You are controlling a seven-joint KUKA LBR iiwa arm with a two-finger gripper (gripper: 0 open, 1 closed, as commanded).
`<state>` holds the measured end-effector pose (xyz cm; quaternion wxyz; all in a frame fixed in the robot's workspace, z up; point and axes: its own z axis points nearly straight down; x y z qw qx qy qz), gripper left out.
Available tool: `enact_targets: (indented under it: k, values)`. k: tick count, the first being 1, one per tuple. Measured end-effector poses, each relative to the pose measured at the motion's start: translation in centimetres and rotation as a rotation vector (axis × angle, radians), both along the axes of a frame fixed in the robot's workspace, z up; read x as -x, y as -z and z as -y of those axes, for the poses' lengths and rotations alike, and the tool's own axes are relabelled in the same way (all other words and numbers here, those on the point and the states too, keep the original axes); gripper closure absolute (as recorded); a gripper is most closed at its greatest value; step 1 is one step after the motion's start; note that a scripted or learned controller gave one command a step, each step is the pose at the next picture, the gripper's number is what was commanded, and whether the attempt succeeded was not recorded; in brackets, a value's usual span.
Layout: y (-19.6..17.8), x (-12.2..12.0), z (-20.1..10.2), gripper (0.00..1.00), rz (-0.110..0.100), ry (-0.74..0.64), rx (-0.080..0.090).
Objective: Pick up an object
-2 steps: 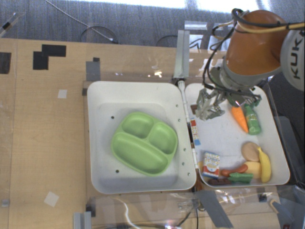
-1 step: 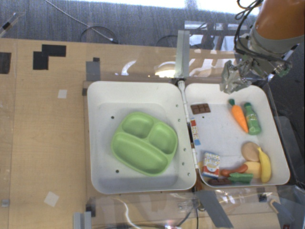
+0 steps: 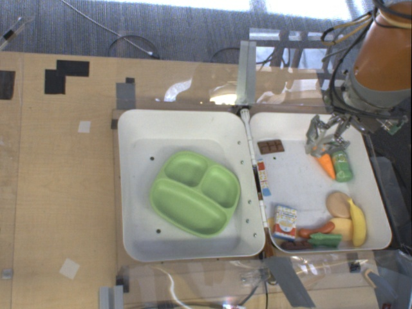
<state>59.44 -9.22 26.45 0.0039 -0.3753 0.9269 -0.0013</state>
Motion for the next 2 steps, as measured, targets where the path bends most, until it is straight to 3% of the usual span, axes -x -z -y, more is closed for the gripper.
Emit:
enact_targets:
  k: [1,2]
  values:
    - [0.7,7.2,-3.4,1.00,0.000,0.301,-0.003]
    - [-0.5,6.9,-3.5,1.00,0.010,0.296,-0.005]
